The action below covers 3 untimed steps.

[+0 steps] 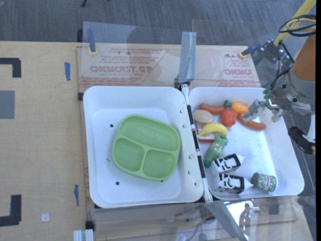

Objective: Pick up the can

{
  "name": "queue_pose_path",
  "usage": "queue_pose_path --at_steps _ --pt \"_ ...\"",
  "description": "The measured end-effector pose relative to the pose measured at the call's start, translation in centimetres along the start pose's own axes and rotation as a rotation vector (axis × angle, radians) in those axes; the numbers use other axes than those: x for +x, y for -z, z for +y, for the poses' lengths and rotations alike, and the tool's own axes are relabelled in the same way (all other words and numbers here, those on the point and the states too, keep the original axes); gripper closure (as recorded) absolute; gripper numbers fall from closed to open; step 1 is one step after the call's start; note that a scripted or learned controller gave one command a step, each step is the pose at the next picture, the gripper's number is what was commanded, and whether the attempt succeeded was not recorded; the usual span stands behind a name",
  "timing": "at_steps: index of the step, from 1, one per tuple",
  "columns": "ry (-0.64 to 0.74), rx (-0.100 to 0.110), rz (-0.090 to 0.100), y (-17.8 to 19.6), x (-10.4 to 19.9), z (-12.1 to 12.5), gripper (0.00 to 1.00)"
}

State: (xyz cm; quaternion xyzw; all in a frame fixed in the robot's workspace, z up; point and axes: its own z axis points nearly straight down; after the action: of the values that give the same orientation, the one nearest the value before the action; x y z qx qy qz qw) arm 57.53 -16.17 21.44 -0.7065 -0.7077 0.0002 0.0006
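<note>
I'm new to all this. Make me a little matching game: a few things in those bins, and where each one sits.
Things:
1. green tray
2. can
3. banana
4. tomato

Places:
A. near front corner of the right bin, lying on its side
B. in the left bin
C. toward the back of the right bin, between orange and red vegetables
D. right bin, by the divider, just above the green bottle

Pairs: 1-B, 2-A, 3-D, 4-C
</note>
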Motion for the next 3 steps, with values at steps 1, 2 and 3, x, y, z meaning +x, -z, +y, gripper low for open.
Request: queue_pose_path --at_steps 1,2,3 --pt "-0.075 -0.005 -0.001 -12.3 3.6 5.3 0.00" --pt "-0.244 0.002 0.001 -9.7 4.7 1.9 0.00" --pt "-0.082 -0.008 -0.002 -12.7 6.6 -2.4 0.00"
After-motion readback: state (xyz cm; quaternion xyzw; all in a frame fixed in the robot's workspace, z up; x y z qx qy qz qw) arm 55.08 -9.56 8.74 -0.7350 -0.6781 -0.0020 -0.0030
